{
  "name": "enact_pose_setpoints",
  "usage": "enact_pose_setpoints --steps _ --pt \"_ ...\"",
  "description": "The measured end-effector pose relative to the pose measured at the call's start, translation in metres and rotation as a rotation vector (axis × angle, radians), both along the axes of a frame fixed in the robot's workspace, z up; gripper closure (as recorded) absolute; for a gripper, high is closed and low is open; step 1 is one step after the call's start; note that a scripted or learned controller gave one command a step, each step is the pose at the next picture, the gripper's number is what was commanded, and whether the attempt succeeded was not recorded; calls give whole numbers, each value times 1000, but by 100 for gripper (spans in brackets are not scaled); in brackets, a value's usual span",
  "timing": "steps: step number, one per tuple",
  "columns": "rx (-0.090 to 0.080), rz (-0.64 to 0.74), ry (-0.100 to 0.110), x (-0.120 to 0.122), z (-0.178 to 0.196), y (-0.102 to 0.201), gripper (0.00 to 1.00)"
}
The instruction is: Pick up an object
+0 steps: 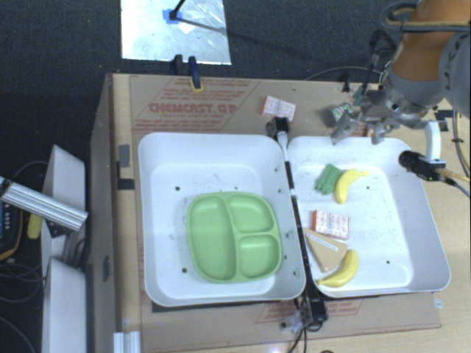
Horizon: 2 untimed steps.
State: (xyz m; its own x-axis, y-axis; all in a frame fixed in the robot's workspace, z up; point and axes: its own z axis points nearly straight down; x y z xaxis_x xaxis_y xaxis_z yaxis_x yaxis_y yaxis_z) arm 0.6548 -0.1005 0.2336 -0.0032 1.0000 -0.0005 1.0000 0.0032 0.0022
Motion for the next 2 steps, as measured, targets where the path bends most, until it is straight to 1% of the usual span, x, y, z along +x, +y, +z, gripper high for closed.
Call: enact_pose_setpoints --steps 1,2 --pt "1 -2 1 -46 -149 1 0" --pt "0 -1 -1 -45 -138 0 100"
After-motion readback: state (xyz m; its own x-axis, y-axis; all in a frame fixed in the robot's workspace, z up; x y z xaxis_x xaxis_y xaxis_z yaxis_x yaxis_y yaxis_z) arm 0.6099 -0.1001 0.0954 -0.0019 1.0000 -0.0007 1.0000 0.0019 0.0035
